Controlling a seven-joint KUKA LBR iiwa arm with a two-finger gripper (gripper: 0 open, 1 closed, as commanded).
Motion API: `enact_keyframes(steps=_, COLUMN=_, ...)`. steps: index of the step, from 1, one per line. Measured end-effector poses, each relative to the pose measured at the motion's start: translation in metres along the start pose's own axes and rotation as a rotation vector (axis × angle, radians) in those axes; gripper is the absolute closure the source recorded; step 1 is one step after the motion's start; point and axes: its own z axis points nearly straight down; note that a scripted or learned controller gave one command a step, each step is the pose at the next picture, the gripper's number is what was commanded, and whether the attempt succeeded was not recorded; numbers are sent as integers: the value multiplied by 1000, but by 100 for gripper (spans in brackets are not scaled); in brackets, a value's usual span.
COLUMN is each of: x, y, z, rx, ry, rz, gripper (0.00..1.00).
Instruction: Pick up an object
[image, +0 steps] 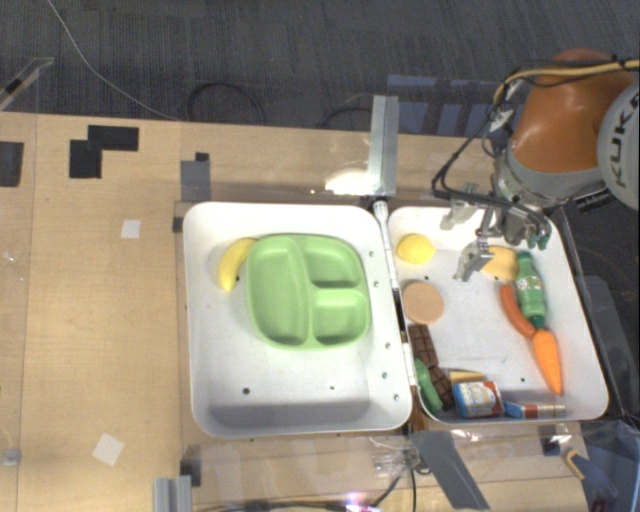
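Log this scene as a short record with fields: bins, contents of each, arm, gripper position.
left bin: green divided tray, banana at the tray's left edge
right bin: yellow lemon, round tan disc, green bottle, carrot, chocolate bar, packaged items along the near wall
arm: enters from the right, over the right bin's far corner
gripper: low over the right bin, beside a yellow item, right of the lemon
fingers: state unclear
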Motion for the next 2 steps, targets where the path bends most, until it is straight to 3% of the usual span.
enact_keyframes(steps=1, x=38, y=-43, z=92, rx=0, ry=10, rz=9, gripper=0)
enact_keyframes(steps=2, x=69, y=-59, z=97, rx=1, ry=-5, rz=54, gripper=0)
